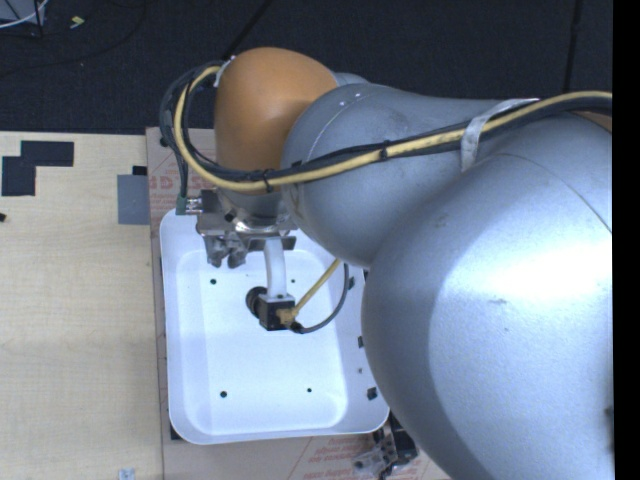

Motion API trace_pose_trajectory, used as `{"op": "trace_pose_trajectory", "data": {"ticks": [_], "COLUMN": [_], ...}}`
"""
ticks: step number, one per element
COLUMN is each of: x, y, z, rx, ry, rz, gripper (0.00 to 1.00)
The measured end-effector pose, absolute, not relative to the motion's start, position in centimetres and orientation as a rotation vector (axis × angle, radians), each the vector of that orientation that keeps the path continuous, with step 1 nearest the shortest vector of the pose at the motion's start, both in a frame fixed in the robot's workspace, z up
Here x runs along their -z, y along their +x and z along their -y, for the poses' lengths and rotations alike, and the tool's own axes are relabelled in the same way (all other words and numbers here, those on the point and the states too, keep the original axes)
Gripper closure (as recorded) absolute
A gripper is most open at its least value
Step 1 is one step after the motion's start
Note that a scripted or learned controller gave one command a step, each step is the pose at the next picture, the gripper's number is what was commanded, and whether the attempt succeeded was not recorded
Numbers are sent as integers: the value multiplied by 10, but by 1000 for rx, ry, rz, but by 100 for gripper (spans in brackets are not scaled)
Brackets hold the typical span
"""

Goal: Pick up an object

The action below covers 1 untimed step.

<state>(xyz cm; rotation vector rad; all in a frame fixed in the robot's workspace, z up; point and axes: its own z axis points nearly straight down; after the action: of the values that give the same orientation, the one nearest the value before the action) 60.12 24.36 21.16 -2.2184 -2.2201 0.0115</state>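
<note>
My gripper [226, 256] hangs below the orange wrist band [265, 108], over the far left corner of a shallow white bin [262, 393]. It sits close to the bin's back wall. On the bin floor I see a few small dark dots and no loose object. The grey arm hides the right side of the bench.
The large grey arm body [480, 268] covers the right half of the view. Left of the bin lies a pale wooden surface [70, 318] with a grey square [131, 198] and black shapes [35, 163]. A cardboard edge [330, 453] shows below the bin.
</note>
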Motion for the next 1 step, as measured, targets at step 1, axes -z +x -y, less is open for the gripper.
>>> {"op": "trace_pose_trajectory", "data": {"ticks": [1], "x": [-195], "y": [573], "z": [-242], "rx": [-11], "ry": [-2220], "rz": [2217], "gripper": [100]}}
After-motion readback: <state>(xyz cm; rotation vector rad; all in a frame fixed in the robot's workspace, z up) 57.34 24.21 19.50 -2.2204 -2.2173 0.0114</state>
